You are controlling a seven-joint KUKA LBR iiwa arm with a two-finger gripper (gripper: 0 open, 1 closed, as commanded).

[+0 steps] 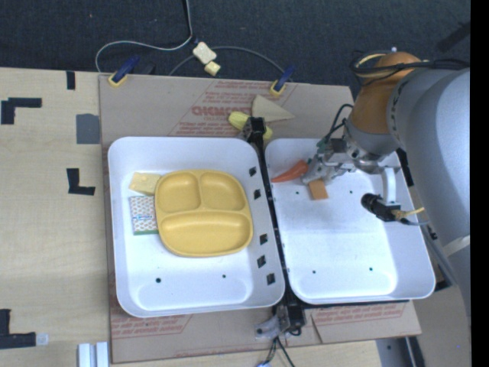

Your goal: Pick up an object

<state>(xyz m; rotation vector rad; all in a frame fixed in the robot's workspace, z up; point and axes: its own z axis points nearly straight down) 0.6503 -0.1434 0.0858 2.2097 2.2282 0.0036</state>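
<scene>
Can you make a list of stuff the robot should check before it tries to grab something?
1. Something to grab in right bin: orange carrot-shaped piece and small brown block lie there. Ok.
2. Gripper is over that bin, near both. Ok.
3. Anything between its fingers: cannot tell.
4. Block and orange piece lie apart. Ok.
5. Orange piece is near the divider between bins, tight for fingers. Not ok.
6. Yellow tray sits in left bin, out of the way. Ok.

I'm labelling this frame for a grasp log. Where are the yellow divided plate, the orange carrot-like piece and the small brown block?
yellow divided plate (205, 212): camera view, middle of its compartments.
orange carrot-like piece (289, 174): camera view, mid-body.
small brown block (318, 192): camera view, top face.
</scene>
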